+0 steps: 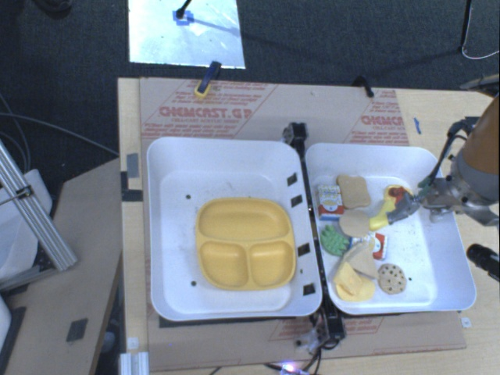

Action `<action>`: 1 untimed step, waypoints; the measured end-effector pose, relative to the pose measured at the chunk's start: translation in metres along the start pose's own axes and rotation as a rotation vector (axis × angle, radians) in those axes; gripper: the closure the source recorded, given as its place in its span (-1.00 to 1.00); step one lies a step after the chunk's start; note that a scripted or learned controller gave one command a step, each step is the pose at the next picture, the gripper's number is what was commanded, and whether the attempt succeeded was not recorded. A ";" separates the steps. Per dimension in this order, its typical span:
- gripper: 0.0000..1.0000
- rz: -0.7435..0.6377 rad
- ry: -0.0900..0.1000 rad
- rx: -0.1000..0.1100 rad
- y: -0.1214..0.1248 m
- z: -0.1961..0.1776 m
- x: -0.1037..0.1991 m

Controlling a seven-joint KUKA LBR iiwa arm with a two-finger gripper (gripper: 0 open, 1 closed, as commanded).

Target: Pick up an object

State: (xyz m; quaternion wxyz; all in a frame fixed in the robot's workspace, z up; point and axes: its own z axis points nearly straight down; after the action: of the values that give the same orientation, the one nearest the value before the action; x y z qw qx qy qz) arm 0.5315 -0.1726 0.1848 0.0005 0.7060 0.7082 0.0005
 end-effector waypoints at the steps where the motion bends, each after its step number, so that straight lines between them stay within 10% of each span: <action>1: -1.00 -0.001 -0.001 -0.005 0.027 0.103 0.010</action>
State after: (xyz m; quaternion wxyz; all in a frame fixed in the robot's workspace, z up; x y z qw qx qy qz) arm 0.5590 -0.1625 0.0815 0.0026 0.7057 0.7085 0.0020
